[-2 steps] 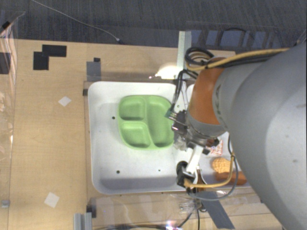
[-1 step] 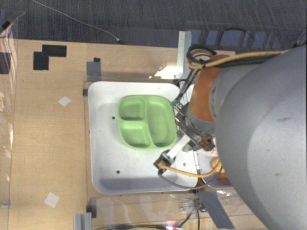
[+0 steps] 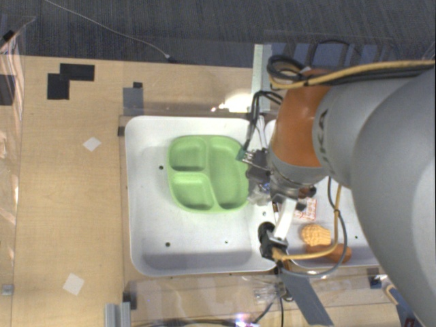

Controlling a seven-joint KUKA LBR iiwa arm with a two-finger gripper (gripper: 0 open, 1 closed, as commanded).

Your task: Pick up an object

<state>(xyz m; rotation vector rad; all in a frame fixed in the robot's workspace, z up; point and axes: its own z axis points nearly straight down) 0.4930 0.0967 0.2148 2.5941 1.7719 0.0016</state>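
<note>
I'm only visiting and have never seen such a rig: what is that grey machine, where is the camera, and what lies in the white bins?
The grey shape with the orange band is a robot arm, reaching in from the picture's right. One camera, fixed above the bench, looks down at a slant. The arm's gripper hangs at the right edge of a green divided plate lying in the left bin. The right bin, mostly hidden by the arm, holds a bumpy yellow item, an orange-brown stick and a small red-and-white packet. Whether the gripper holds anything, I cannot tell.
</note>
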